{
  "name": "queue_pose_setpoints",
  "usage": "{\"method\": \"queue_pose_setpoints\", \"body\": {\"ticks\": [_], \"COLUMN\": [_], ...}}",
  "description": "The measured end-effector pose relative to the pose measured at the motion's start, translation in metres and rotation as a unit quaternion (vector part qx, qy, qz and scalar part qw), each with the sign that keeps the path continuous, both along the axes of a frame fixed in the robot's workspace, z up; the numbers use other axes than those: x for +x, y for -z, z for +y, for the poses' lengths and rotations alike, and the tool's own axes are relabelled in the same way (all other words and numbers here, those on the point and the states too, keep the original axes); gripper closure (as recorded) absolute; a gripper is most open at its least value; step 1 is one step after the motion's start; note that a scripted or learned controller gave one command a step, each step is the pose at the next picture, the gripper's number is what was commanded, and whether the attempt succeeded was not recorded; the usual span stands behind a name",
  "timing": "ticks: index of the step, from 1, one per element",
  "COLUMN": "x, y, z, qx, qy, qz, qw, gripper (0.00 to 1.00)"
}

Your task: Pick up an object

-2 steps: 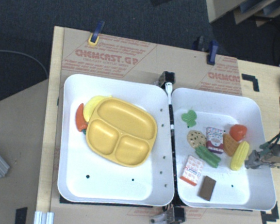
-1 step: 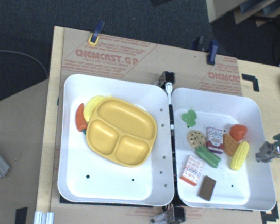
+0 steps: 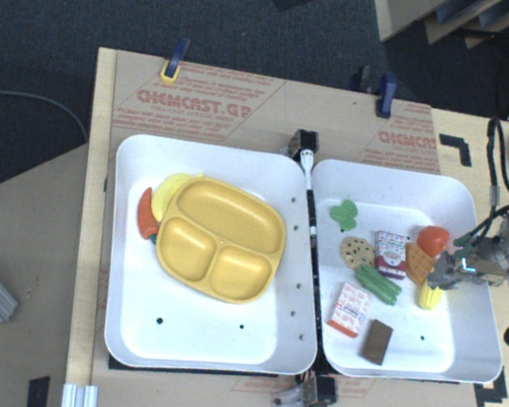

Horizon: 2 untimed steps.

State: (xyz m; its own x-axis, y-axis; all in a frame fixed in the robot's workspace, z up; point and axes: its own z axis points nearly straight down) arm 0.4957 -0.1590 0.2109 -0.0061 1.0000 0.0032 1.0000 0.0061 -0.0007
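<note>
In the left shallow white bin (image 3: 123,320) lies a yellow plastic divided tray (image 3: 221,238), with a red-orange pepper-shaped toy (image 3: 147,215) and a pale yellow piece tucked against its left edge. None of that is near my reach.

The right shallow white bin (image 3: 478,355) holds the small things: a green leafy toy (image 3: 344,212), a round speckled biscuit (image 3: 354,252), a red-and-white printed packet (image 3: 390,249), a dark green pod-shaped toy (image 3: 377,283), a white-and-red flat sachet (image 3: 349,310) and a brown chocolate-coloured block (image 3: 376,340). Farther right sit a red tomato-like ball (image 3: 433,240), an orange wedge (image 3: 419,265) and a yellow corn-cob toy (image 3: 430,294), packed close together.

My pincer (image 3: 458,268) is down at that cluster, just beside the wedge and above the corn. I judge this to be the reach-and-close step: no object is lifted. Whether my jaws are spread or closed I cannot tell, nor whether anything sits between them. The next move calls for settling on one piece, likely the wedge or the corn, and closing squarely, since crowded neighbours could be nudged aside.
</note>
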Motion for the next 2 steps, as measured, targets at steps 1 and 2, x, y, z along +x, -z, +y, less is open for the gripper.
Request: {"method": "queue_pose_setpoints", "body": {"ticks": [1,2], "x": [0.002,0.018], "y": [0.001,-0.018], "z": [0.048,0.099], "qx": [-0.0001,-0.001], "qy": [0.0,0.0], "qz": [0.0,-0.002], "qw": [1.0,1.0], "gripper": [1.0,1.0]}}
